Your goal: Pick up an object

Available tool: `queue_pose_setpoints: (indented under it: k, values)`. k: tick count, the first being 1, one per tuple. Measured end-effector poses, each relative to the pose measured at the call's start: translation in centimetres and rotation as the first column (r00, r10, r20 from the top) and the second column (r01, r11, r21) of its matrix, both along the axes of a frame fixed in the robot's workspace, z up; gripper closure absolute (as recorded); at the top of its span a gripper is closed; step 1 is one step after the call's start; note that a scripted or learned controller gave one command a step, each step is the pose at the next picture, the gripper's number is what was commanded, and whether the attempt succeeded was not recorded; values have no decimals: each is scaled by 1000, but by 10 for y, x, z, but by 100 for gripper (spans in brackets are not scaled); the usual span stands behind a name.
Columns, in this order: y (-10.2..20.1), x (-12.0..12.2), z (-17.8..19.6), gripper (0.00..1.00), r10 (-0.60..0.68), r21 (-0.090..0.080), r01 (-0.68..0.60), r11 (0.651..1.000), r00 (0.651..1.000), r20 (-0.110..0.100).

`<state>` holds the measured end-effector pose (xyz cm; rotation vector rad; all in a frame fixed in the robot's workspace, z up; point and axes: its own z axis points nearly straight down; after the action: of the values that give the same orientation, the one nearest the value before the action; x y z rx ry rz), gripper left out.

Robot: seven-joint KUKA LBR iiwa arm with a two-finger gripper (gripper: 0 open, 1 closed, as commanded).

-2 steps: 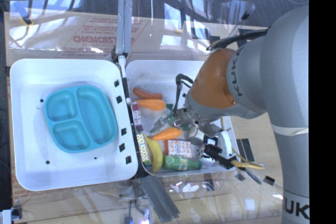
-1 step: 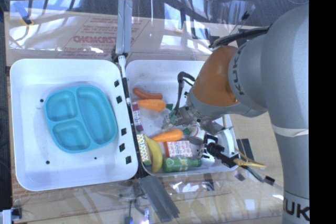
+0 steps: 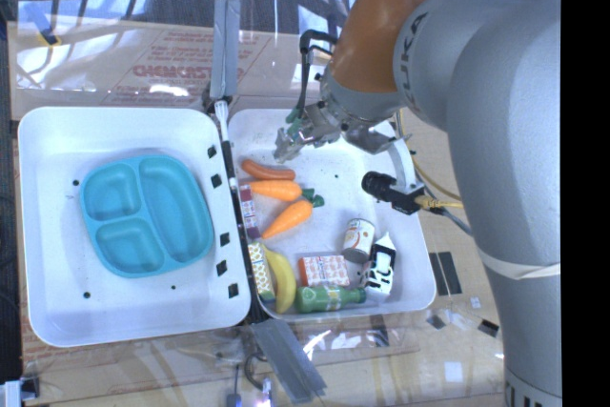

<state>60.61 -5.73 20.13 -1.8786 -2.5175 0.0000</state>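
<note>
Over the right bin, the gripper hung just above a sausage and two carrots. Couldn't tell its jaw state. A blue tray sat in the left bin.

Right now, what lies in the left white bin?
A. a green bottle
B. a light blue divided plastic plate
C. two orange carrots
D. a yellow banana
B: the light blue divided plastic plate lies alone in the left white bin, while the carrots, banana and bottle all sit in the right white bin.
</note>
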Motion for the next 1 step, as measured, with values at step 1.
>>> queue_pose_setpoints:
  k: [1]
  values:
    - [-1, 0, 0, 0, -1, 0, 1, 1000, 1000, -1]
